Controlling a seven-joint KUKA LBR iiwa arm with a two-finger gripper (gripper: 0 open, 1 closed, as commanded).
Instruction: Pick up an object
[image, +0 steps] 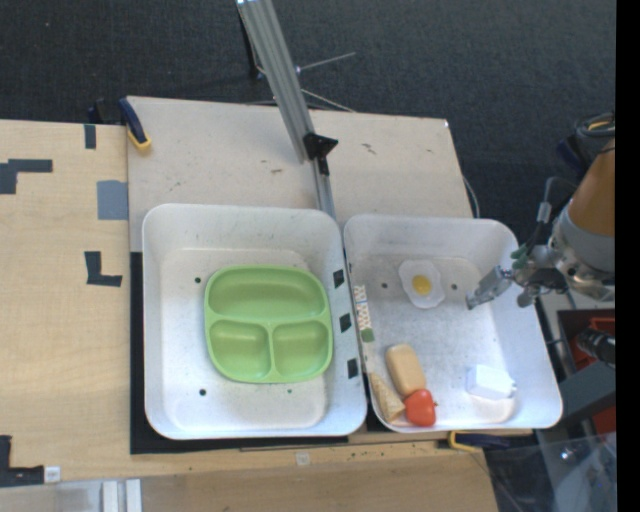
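Seemingly light and rigid, the toy bread roll (405, 367) suits a grip across its sides; my tool (488, 290) hangs above, its opening impossible to tell.

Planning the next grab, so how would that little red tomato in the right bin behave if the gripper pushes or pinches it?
The tomato looks round and glossy, so it would probably roll or slip from a pinch. It sits against the bread roll near the right bin front wall, which may stop it rolling far.
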